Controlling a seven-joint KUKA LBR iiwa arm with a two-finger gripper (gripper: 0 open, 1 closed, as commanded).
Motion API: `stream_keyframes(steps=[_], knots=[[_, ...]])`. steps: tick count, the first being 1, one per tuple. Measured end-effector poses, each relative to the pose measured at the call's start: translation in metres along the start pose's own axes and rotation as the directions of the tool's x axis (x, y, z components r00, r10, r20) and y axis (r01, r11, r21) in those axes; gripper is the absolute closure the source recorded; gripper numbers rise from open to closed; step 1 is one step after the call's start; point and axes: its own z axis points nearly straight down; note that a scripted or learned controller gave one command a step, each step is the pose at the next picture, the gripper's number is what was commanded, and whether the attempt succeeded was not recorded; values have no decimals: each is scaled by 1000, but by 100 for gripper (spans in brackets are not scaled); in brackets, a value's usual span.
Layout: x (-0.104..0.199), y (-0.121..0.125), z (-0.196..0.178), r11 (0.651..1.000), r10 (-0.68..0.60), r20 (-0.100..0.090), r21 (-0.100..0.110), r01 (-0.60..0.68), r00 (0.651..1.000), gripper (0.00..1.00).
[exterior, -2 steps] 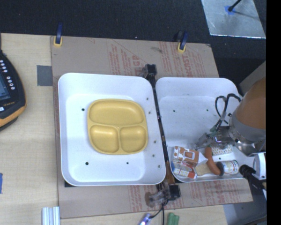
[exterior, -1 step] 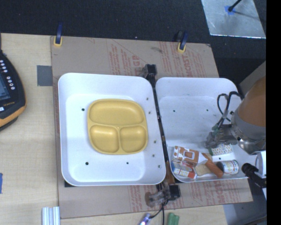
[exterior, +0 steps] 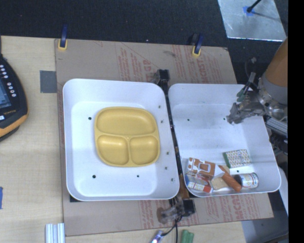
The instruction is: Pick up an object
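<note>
The gripper (exterior: 235, 116) hangs over the upper, bare part of the right bin (exterior: 202, 103), and I cannot tell how it is set — it is a small dark shape from here. The things worth picking all crowd the bin's near edge, well apart from it: a patterned box (exterior: 237, 158), a small can (exterior: 249, 180) lying on its side, an orange stick-like piece (exterior: 230, 179) and a red-and-white packet (exterior: 199, 168). They touch and overlap, so a descent there may nudge a neighbour or close on two at once; the can looks likely to roll away. The yellow divided plate (exterior: 127, 136) sits alone in the left bin (exterior: 78, 135) — broad, shallow, probably hard to pinch.
</note>
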Motion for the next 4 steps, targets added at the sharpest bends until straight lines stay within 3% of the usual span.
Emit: stream_keyframes(steps=[1,2,3,4], knots=[[49,24,40,1000,-2,-1,4,2,1000,100],[49,25,29,1000,-6,-1,5,6,1000,100],[128,10,1,1000,-2,-1,4,2,1000,100],[173,58,-14,1000,-1,-1,2,1,1000,100]])
